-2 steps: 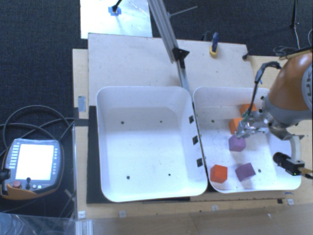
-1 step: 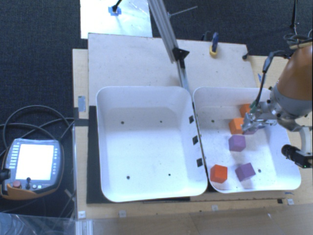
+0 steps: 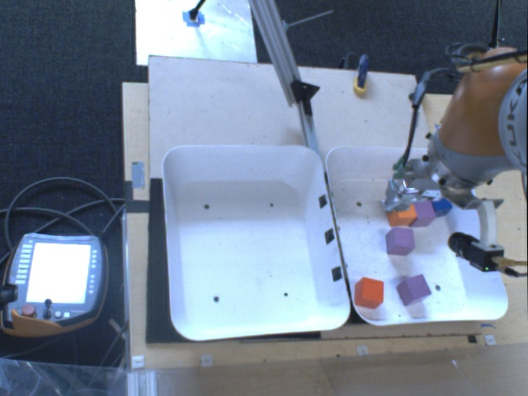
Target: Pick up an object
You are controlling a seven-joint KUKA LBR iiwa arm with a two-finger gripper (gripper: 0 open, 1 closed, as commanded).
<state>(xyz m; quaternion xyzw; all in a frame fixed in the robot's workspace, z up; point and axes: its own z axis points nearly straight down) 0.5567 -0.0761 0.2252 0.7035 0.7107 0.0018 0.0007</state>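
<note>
Showing partial "UK" lettering: arm (image 3: 487, 106)

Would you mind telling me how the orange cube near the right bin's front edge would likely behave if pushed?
The orange cube looks flat-faced and blocky, so it would probably slide rather than roll. It seems rigid, likely keeping its shape. It stands apart from the purple cube, so a short push probably disturbs nothing else.

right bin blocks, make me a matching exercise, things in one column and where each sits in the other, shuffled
Things:
1. orange block
2. blue block
3. pincer
4. teach pendant

Places:
A. left of the bench, beside the left bin
B. near front edge of right bin
C. above the cluster at the right bin's back
D. right end of that cluster

Pairs: 1-B, 2-D, 3-C, 4-A
</note>
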